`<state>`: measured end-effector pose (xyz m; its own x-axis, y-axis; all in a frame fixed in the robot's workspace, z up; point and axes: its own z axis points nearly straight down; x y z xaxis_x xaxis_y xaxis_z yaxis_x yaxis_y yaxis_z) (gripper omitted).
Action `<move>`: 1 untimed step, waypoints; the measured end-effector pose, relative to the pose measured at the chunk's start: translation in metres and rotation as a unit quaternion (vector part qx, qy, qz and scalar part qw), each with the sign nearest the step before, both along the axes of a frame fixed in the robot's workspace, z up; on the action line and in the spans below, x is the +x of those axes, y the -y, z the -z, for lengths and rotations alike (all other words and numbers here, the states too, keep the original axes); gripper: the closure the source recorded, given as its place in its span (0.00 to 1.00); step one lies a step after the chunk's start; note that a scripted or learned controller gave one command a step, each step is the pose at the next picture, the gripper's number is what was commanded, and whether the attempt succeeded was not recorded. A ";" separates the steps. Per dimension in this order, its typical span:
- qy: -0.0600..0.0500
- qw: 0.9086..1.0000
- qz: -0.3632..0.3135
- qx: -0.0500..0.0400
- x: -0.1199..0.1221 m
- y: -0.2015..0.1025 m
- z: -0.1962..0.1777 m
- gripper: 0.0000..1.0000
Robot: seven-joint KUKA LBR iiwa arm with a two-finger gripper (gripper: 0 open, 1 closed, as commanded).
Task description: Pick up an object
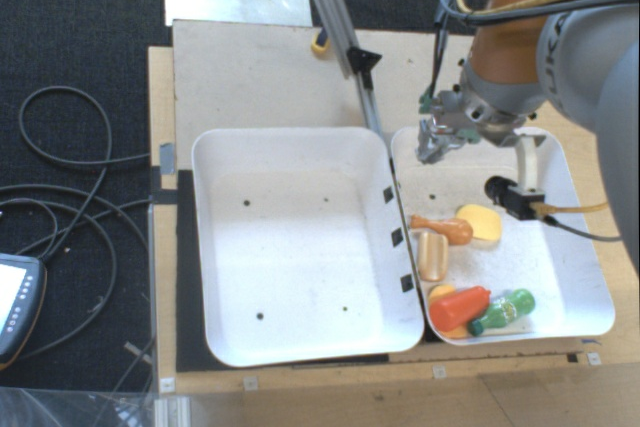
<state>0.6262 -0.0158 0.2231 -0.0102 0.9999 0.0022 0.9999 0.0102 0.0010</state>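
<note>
While the grey arm (590, 35) hangs over the right bin (575, 245), its gripper (432, 147) hovers near the far-left corner; I cannot tell its grip. Red pepper (458, 303), yellow piece (482, 223) and green bottle (505, 310) lie nearer.

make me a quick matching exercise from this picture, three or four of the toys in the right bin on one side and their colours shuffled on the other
Things:
1. bottle, by the near rim of the right bin
2. pepper, just left of the bottle
3. flat rounded piece, mid-bin
4. cup, lying against the left wall

Colours:
A. yellow
B. tan
C. green
D. red

Pairs: 1-C, 2-D, 3-A, 4-B
</note>
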 end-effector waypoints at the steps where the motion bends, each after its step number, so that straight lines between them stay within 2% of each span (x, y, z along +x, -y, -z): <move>1: 0.000 1.000 0.000 0.000 -0.002 -0.045 0.001 1.00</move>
<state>0.6243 0.0291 0.2219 -0.0101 0.9999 0.0026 0.9999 0.0101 0.0006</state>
